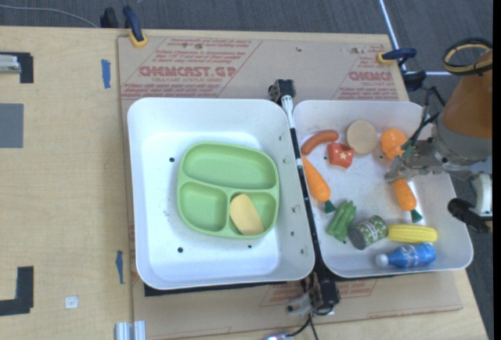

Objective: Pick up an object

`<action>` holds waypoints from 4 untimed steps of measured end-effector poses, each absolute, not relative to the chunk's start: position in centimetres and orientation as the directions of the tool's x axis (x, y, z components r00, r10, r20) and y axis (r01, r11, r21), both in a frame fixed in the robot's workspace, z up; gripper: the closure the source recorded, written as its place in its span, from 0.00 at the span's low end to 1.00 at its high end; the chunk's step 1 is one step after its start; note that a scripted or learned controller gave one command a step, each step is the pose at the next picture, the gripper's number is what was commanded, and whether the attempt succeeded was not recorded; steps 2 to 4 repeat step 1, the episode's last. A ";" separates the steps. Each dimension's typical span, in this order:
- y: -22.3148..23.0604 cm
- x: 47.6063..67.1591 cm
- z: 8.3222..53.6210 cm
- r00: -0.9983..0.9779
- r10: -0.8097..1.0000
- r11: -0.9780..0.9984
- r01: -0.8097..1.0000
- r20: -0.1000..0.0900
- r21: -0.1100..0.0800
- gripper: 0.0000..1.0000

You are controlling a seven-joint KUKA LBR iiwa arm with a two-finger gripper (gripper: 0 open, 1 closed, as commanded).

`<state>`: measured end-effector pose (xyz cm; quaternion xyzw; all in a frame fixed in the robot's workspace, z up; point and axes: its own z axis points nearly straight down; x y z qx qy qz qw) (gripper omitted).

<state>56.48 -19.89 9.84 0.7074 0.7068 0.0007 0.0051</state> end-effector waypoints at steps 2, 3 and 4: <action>-13.7 56.5 14.2 -0.002 1.000 0.002 1.000 0.000 0.002 1.00; -13.7 56.5 14.2 -0.002 1.000 0.002 1.000 0.000 0.002 1.00; -13.7 56.5 14.2 -0.002 1.000 0.002 1.000 0.000 0.002 1.00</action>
